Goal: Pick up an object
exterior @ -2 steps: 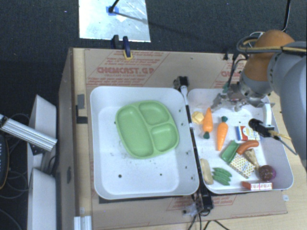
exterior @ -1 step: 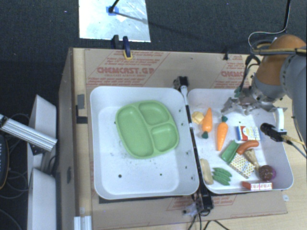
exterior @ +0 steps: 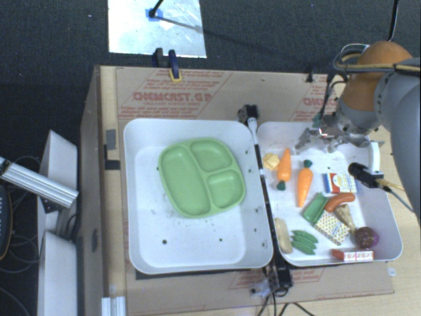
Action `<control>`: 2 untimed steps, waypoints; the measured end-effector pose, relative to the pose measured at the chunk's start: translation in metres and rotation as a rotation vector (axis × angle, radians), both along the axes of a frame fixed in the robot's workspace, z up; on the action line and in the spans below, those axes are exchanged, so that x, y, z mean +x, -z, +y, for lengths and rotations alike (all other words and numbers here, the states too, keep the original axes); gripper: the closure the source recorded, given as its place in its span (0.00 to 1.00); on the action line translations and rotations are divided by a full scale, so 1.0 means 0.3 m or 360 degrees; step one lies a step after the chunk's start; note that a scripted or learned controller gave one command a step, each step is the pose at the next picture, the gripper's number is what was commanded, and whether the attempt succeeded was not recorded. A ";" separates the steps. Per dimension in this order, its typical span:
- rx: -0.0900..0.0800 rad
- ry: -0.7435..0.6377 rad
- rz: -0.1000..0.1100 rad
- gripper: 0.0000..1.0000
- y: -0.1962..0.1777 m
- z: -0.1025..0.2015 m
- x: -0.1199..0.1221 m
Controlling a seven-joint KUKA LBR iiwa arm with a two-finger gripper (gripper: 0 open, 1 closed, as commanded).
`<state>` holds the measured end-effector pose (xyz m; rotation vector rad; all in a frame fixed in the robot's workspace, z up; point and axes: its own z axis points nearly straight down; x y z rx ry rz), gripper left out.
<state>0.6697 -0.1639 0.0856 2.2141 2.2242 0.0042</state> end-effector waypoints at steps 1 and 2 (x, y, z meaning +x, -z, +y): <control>0.0000 0.0000 0.0002 0.00 0.002 0.043 -0.001; -0.0001 0.0004 0.0000 0.00 0.000 -0.006 -0.001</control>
